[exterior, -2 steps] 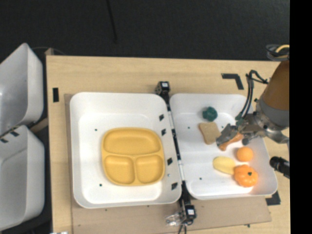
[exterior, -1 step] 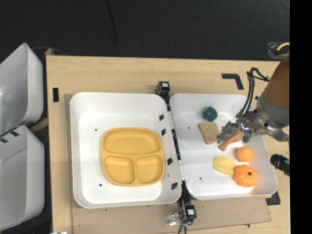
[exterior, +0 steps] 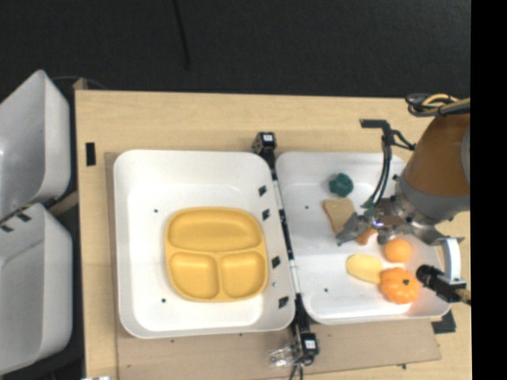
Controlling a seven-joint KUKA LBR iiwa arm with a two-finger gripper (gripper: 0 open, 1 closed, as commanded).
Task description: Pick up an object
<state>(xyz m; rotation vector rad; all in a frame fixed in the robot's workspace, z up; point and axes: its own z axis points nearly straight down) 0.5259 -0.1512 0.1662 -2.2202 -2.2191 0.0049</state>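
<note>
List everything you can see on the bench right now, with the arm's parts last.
bins: 2, white, side by side on the bench
tray: 1, yellow, three compartments, in the left bin
ball: 1, dark green, right bin, far side
wedge: 1, tan, right bin, below the ball
oranges: 2, orange, right bin, near right corner
lemon: 1, pale yellow, beside the oranges
arm: 1, orange band, over the right bin
tool: 1, dark, by the wedge

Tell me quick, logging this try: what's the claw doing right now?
Claw: low in the right white bin, at the flat tan wedge-shaped piece; open or closed cannot be told, and no hold shows.
</note>
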